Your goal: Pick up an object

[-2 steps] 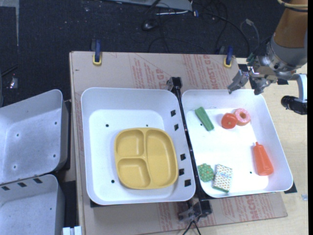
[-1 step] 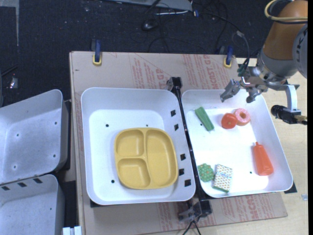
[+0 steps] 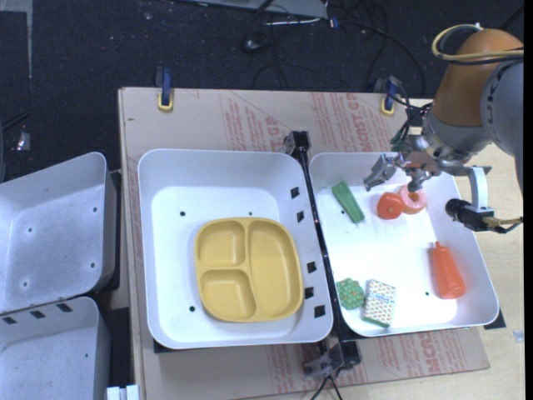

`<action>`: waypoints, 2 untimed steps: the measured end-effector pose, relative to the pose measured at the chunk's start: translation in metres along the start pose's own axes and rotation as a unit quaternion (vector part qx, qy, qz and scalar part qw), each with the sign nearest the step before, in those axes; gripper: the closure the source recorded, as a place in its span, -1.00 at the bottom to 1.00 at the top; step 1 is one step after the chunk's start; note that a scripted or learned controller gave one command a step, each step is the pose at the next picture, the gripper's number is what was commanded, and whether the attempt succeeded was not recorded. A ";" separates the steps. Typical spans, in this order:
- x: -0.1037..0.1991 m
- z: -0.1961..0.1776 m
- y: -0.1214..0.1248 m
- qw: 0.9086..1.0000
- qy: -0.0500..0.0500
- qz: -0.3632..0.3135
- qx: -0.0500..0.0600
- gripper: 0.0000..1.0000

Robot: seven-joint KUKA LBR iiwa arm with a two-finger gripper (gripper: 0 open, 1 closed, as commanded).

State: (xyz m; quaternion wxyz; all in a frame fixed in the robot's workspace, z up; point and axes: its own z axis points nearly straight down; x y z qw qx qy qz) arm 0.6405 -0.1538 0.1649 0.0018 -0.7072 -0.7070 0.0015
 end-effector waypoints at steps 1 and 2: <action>0.003 0.062 -0.007 1.000 0.000 0.000 0.001 -1.00; 0.003 0.048 -0.005 1.000 -0.001 0.000 -0.003 1.00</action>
